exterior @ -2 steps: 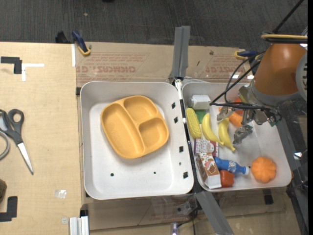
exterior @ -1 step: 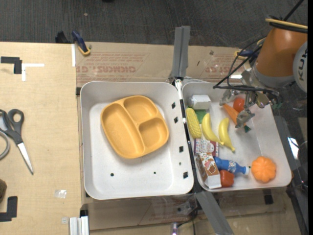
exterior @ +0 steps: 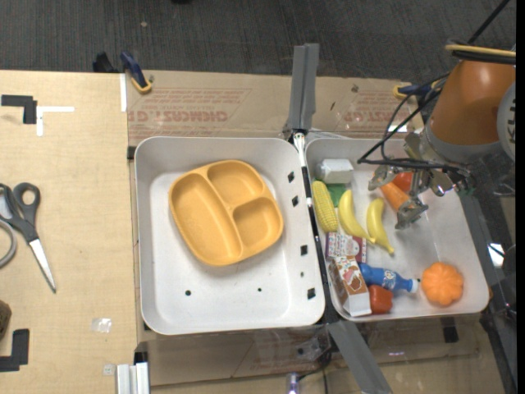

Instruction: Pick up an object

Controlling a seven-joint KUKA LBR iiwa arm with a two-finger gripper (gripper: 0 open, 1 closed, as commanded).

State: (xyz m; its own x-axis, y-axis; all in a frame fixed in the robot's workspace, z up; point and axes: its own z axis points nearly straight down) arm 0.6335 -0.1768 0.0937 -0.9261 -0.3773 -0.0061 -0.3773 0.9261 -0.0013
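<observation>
My gripper (exterior: 395, 195) hangs over the upper middle of the right bin (exterior: 472, 236), below the orange wrist band. It stands open, one finger (exterior: 412, 212) low on the right and the other up on the left. A small orange-red piece (exterior: 397, 189) lies between them; I cannot tell whether they touch it. To the left lie two bananas (exterior: 365, 218), a corn cob (exterior: 325, 204) and a white block (exterior: 335, 169). Near the front edge are an orange fruit (exterior: 443, 283), a blue bottle (exterior: 387, 279) and food cartons (exterior: 349, 281).
The left bin (exterior: 156, 245) holds a yellow divided plate (exterior: 225, 210). A grey divider bar (exterior: 303, 89) runs between the bins at the back. Scissors (exterior: 29, 228) lie on the bench far left. Cables hang from the arm above the right bin.
</observation>
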